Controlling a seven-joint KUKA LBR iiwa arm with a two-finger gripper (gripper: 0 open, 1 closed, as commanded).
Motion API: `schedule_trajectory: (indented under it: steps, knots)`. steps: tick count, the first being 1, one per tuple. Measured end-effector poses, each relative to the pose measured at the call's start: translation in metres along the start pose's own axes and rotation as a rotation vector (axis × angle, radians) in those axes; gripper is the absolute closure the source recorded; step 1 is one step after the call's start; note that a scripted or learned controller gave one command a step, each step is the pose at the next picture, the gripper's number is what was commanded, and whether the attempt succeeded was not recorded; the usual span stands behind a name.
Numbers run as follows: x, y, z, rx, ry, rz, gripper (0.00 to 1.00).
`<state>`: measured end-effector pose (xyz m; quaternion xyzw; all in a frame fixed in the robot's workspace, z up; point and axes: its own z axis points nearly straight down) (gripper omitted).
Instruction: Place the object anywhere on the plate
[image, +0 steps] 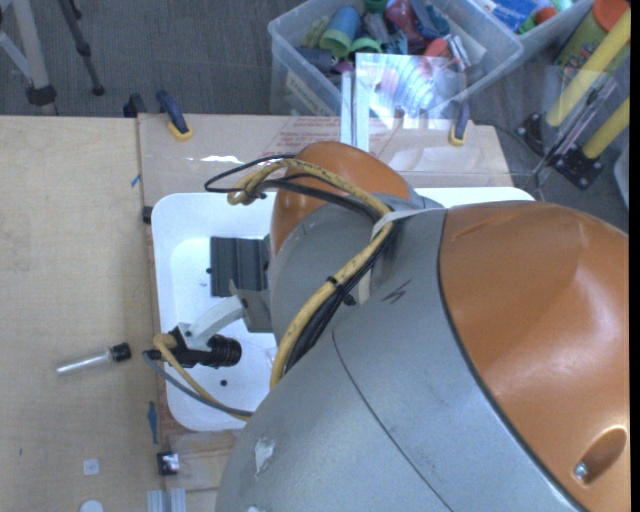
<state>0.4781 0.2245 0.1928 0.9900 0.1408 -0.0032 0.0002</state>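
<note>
Big grey-and-orange robot arm (450, 350) covers most of the shallow white plastic bin (180, 250), centre-left of frame. Dark gripper (238, 272) sits low over bin's left part; apart or together, can't tell. The object & plate are prob. hidden by arm, so weight, stiffness and grip spot can't be judged.

the scene is brightly and evenly lit from overhead, with only soft shadows. the white bin (162, 260) is nearly washed out, and a streak of glare lies on the board (215, 158) behind it. a shiny sheet (400, 85) at the top flares white. the arm (480, 350), close to the lens, looks soft, with a broad sheen on its orange shell.
</note>
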Motion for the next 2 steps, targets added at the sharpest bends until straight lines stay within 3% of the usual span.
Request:
schedule_trajectory:
  steps: [1, 2]
  knots:
    - [0.066, 0.019, 0.013, 0.0, 0.001, -0.383, 1.0]
    - [0.035, 0.012, 0.097, 0.0, 0.003, -0.024, 1.0]
